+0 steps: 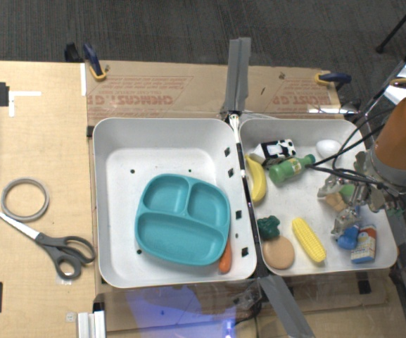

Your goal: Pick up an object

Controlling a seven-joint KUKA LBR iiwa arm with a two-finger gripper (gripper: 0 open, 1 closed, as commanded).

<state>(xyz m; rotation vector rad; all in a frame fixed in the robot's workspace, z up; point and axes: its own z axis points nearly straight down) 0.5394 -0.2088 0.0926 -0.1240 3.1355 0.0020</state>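
While the arm reaches in from the right: its gripper (348, 204) hangs low over the right side of the right bin (297, 273).
Arm: a grey body with an orange band sits at the right edge of the view, with dark cables looping from it towards the bin.
Gripper state: I cannot tell; metal parts and cables crowd the tip, and nothing can be made out as held.
Under the gripper: a small tan object (335, 201) lies just beside the tip, and a blue-and-white carton (358, 242) lies near it in the bin's front right corner.
Other things in the right bin: a yellow banana (257, 179) lies along the left wall; a green bottle (289, 167) lies on its side just beside it; a black-and-white toy (278, 148) sits behind the bottle; a white egg (327, 147) sits near the back wall.
Front of the right bin: a dark green toy (268, 225) sits above a tan round object (279, 253), and a yellow corn cob (308, 239) lies tilted just to their right.
Left bin (111, 189): it holds a teal divided plate (183, 219), with an orange carrot (225, 260) wedged at the plate's front right edge against the bin wall.
Bench to the left: grey-handled scissors (48, 242) lie near a ring of tape (25, 198), both well apart from the bins.
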